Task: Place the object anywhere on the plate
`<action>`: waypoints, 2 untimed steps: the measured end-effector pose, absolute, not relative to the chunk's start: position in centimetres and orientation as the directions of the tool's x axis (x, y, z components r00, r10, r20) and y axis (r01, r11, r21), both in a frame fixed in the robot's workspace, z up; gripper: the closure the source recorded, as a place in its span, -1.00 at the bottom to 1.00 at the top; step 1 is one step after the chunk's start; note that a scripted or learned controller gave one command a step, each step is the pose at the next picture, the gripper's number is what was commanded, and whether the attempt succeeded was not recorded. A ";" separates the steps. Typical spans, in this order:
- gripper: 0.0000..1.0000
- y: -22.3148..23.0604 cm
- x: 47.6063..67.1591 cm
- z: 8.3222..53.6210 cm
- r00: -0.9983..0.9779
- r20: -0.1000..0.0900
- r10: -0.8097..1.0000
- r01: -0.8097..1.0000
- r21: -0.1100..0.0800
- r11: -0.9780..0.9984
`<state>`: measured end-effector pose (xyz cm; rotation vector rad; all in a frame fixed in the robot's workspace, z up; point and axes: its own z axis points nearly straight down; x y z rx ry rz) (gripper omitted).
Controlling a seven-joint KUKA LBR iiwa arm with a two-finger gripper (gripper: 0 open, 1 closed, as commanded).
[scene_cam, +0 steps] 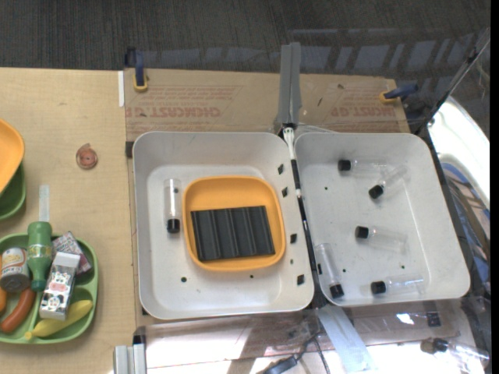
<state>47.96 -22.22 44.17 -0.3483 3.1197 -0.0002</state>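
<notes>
At the far left of the bench, the edge of an orange bowl (pixel 8 156) sits in a green one. Below it a green divided tray (pixel 78 306) holds toy food: a green bottle (pixel 37 252), a small can (pixel 12 263), a sausage, a banana and little cartons. A small pink round thing (pixel 87 157) lies alone on the wood near them.

A cardboard sheet (pixel 187 107) lies behind the bins.

In the left bin (pixel 144 232), a clear vial (pixel 171 201) with a black cap lies on the bin floor, cap toward the near side. It is just beside the left edge of the orange plate (pixel 234 189), not on it. On the plate rests a dark ribbed block (pixel 236 234), which covers most of its middle.

The right bin (pixel 437 209) holds five more clear vials with black caps, scattered apart: one at the back (pixel 347 164), one beside it (pixel 386 184), one in the middle (pixel 378 236), and two at the near side (pixel 327 271) (pixel 394 287).

How far the pincer is open, and whether it has hold of something, I cannot tell.
</notes>
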 end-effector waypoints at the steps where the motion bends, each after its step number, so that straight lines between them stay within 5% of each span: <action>1: -1.00 -22.2 48.0 44.2 -0.976 -0.002 -0.220 -0.220 0.000 0.976; 2: -1.00 -22.2 49.0 44.2 -0.906 -0.003 -0.423 -0.423 -0.002 0.906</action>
